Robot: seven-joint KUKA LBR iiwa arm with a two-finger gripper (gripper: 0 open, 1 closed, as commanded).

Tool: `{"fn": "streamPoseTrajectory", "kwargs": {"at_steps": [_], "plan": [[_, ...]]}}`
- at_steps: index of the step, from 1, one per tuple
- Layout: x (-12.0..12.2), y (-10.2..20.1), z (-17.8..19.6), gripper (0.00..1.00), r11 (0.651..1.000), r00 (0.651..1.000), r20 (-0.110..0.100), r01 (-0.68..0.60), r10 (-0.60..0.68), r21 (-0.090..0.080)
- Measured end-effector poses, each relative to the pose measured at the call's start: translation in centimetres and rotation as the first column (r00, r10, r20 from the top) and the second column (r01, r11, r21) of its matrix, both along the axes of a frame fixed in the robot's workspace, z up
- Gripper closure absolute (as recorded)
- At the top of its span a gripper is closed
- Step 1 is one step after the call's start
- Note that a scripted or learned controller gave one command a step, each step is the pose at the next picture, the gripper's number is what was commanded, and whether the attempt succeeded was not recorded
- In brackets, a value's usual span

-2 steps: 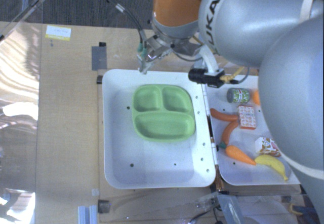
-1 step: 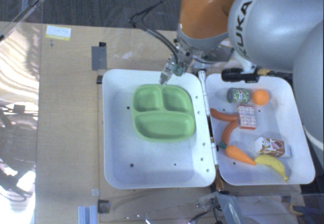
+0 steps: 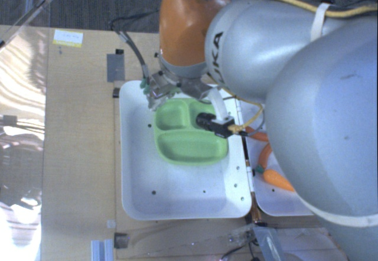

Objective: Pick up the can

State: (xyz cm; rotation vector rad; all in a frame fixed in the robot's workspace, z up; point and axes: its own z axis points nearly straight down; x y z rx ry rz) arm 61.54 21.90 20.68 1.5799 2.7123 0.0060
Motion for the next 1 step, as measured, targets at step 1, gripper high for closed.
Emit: {"fn": "streamPoseTrajectory", "kwargs": {"at_steps": [1], "plan": [[1.71,-0.25,0.85,1.00,0.966,0.966,0.002,0.258,-0.258,0.002]]}}
